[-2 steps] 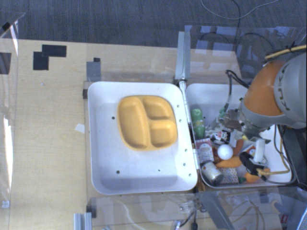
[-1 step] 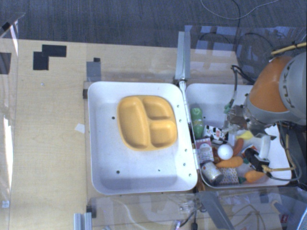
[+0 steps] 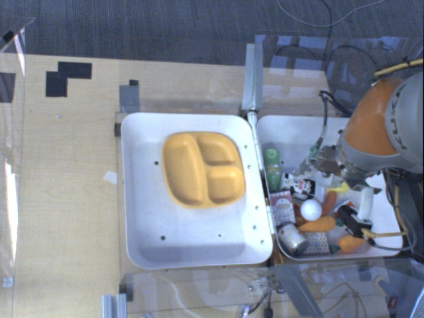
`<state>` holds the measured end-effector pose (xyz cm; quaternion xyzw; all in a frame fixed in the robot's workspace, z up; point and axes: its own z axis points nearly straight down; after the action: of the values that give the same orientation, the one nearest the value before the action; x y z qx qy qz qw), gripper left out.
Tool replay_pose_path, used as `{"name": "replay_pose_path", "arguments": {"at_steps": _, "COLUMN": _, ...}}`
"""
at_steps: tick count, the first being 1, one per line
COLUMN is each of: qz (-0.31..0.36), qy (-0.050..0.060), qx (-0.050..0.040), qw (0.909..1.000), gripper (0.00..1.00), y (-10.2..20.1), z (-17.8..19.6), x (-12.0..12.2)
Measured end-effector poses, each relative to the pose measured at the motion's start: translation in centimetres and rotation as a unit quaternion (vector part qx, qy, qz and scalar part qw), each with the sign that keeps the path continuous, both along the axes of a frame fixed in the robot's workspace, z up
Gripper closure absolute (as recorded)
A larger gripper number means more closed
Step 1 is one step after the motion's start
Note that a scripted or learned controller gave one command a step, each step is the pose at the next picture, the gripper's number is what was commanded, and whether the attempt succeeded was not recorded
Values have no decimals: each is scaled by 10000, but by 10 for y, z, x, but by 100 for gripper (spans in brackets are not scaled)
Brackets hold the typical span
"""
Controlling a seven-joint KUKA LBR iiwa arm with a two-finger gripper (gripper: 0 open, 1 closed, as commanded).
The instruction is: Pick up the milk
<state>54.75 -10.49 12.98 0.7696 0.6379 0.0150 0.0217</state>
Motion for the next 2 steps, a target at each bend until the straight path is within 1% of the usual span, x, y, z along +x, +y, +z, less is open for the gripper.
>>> {"name": "replay_pose_path", "arguments": {"at_steps": 1, "qz": 131, "qy": -16, "qx": 25, "qw": 9999, "gripper": 0, "y": 6, "z": -17, "x": -9}}
{"name": "replay_pose_path", "arguments": {"at_steps": 2, "qz": 114, "qy": -72, "qx": -38, "qw": 9999, "gripper": 100, "y": 0, "z": -1, "x": -6}}
